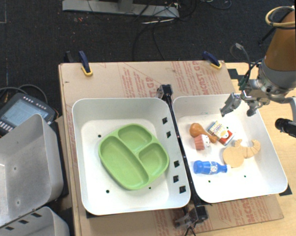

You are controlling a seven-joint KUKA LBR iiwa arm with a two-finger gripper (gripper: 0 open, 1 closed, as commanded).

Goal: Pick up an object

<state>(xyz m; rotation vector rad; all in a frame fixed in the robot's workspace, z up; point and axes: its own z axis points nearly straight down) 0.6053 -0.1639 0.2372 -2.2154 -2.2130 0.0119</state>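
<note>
The right bin (268, 180) holds all the small things to pick. Near its middle lies an orange toy (198, 130), and touching it on the lower right is a small white and pink piece (204, 142). Just right of the orange toy lies a small box (221, 132), white with red and yellow. Below the box lies a tan flat toy (239, 153), and left of that, toward the front of the bin, a blue bottle (209, 168) lies on its side.

The gripper (240, 107) hangs over the back part of the right bin, above the box and apart from it. Its 2 fingers are spread wide, with nothing between them.

The left bin (87, 191) touches the right bin and holds 1 green plate (134, 156) with 3 compartments.
</note>
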